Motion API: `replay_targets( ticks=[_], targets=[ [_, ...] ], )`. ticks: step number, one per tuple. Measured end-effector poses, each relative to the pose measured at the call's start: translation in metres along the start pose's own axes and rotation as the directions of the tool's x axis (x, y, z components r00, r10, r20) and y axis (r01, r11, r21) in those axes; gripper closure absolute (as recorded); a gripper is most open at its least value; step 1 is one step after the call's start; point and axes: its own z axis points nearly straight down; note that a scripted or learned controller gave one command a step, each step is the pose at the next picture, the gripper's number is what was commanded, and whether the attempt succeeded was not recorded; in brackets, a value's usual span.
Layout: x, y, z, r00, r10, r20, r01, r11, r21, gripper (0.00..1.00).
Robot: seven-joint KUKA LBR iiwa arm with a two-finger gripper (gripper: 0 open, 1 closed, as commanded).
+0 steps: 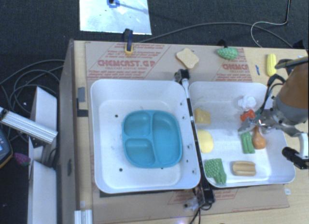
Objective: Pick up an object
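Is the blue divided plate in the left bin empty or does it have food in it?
Empty. The blue divided plate in the left bin shows bare compartments.

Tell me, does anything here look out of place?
Yes: three pieces of toy food lie on the bench behind the bins, not in them: a slice of bread, a green leafy piece and a yellow corn cob. The rest sit in the right bin; the left bin holds a blue divided plate.

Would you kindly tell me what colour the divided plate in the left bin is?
The divided plate is light blue, seen in the camera view.
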Motion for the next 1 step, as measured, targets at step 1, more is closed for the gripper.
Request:
replay_targets(
  ticks=[1],
  targets=[
    [0.0224,0.0167,0.0211,1.000,-0.002,-0.001,0.002,1.000,0.000,0.00]
  ],
)
